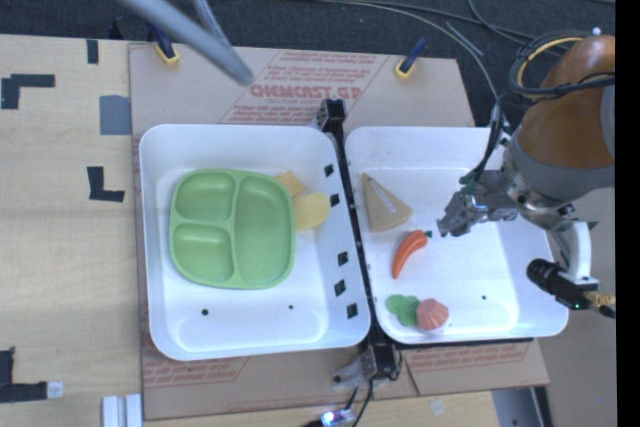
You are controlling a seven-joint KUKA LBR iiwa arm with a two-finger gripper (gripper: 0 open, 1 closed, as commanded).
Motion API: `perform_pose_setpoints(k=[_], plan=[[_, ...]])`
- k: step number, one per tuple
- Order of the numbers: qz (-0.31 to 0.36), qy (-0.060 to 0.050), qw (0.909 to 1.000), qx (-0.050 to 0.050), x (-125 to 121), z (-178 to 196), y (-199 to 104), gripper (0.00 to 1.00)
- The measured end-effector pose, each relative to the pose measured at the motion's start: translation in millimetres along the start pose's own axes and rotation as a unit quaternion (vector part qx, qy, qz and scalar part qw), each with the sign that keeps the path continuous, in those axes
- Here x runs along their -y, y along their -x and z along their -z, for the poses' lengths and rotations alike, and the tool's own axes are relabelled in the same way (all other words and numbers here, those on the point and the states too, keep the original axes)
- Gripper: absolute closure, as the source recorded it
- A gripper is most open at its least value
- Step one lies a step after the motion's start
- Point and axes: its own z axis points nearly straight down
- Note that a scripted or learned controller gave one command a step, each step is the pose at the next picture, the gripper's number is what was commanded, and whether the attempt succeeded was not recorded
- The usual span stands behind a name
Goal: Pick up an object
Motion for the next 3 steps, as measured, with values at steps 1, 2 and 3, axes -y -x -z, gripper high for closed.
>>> perform_pose_setpoints(k=[1,2,3], plan=[[0.000,-0.001,1.0000,0.000,-1,53,0,1.00],[0.001,-0.003,1.0000,-0.001,-19,47,-40,1.00],[0.002,-0.004,1.0000,-0.001,-45,27,-93,1.00]])
